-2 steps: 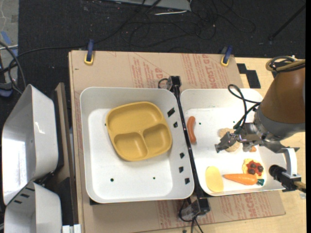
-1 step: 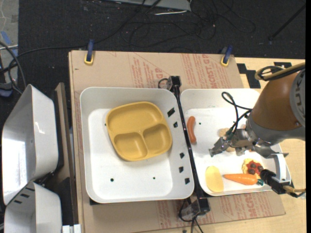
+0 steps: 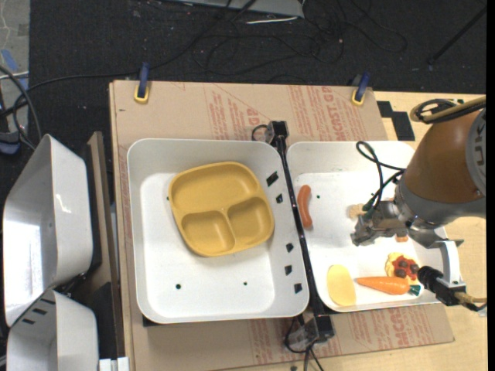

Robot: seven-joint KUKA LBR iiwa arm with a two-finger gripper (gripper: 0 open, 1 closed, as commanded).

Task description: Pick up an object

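Observation:
In the right bin (image 3: pixel 340 154) lie a red-orange sausage (image 3: pixel 305 205) near the left wall, a pale yellow oval piece (image 3: pixel 340 284) at the front, an orange carrot (image 3: pixel 382 285) beside it, and a small red and yellow toy (image 3: pixel 402 266) behind the carrot. My gripper (image 3: pixel 366 229) hangs low over the middle of this bin, right of the sausage and behind the carrot. Nothing shows between its fingers.
The left bin (image 3: pixel 147 284) holds a yellow divided plate (image 3: pixel 221 207). A black divider strip (image 3: pixel 292 222) runs between the two bins. Cables loop above the gripper, and the bench's cardboard (image 3: pixel 224 107) extends behind both bins.

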